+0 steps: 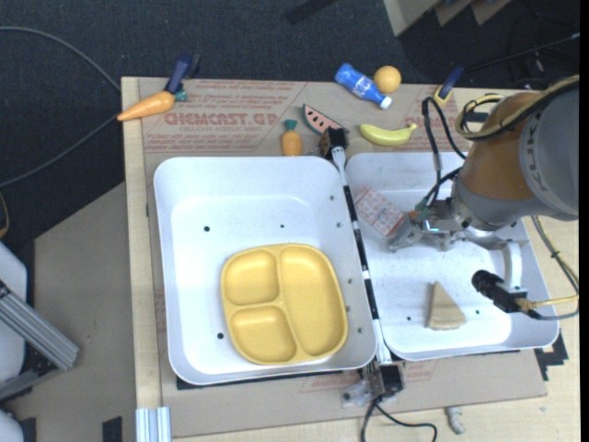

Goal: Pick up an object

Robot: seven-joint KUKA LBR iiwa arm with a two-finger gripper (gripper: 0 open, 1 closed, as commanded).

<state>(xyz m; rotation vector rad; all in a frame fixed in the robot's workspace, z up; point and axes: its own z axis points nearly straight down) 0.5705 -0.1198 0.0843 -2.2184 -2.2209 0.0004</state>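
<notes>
My pincer (pixel 408 236) hangs low in the right bin (pixel 405 325); how it stands I cannot tell. One tan wedge (pixel 445 308) and one patterned packet (pixel 377 210) lie there. One yellow divided plate (pixel 282 301) fills the left bin (pixel 184 201).

The arm (pixel 515 168) reaches into the right bin (pixel 405 334) near a tan wedge (pixel 444 308); a yellow tray (pixel 282 302) fills the left bin (pixel 184 247).

Red print on cardboard sheet (pixel 230 118): approx "CHEMCAST.GP"; rest illegible.
</notes>
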